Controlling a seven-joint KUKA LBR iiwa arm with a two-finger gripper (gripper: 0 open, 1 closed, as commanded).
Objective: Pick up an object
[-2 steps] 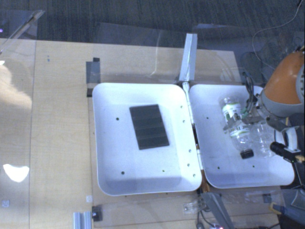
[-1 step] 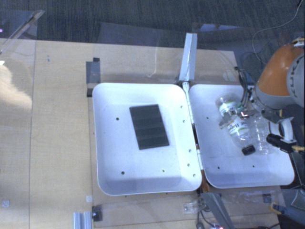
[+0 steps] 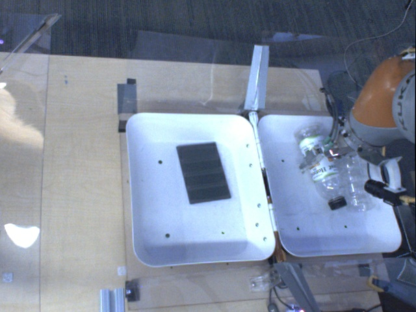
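A dark grey ribbed rectangular slab (image 3: 203, 172) lies flat in the middle of the left bin (image 3: 146, 233). In the right bin (image 3: 292, 236) a clear plastic bottle (image 3: 318, 160) with a white label lies on its side, near the upper middle. A small black piece (image 3: 337, 203) sits just below the bottle on the bin floor. My gripper (image 3: 354, 174) hangs low over the right part of the right bin, right beside the bottle's clear body. The clear plastic blurs where the gripper ends and the bottle begins.
The grey arm with its orange band (image 3: 383, 99) comes in over the right bin's far right edge. A metal bar (image 3: 257, 77) rises behind the seam between the bins. The wooden bench (image 3: 65, 174) spreads to the left.
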